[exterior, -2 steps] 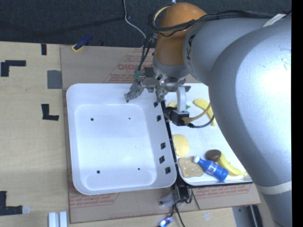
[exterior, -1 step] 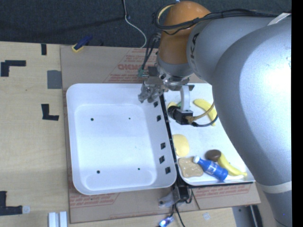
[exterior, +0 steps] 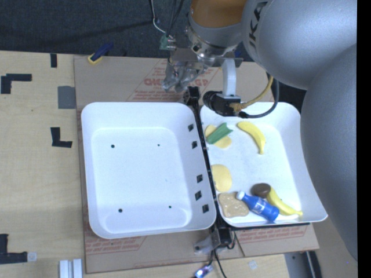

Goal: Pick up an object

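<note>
Camera view showed the objects lying in the right bin (exterior: 290, 155): a yellow banana (exterior: 254, 135) near its far side, a green piece (exterior: 219, 134) resting on a pale yellow round (exterior: 222, 142) just left of that banana, and a yellowish oval lump (exterior: 221, 177) further toward the near edge beside the dividing wall. At the near end sat a tan flat slab (exterior: 232, 206), with a blue bottle with a white cap (exterior: 258, 207) lying across it, a dark brown round piece (exterior: 261, 189) just behind the bottle, and a second banana (exterior: 282, 205) touching the bottle's far end. The left bin (exterior: 139, 167) lay beside it, their walls meeting along a row of black clips (exterior: 199, 178).

The gripper (exterior: 181, 81) hung beyond the bins' far edge, over the brown cardboard sheet (exterior: 116, 80), well apart from every object; whether its fingers were spread or pressed together could not be told, and nothing was seen between them. The grey arm (exterior: 301, 33) with its orange band (exterior: 217, 2) reached in from the right. A blue and yellow item (exterior: 100, 52) lay at the cardboard's far left corner.
</note>
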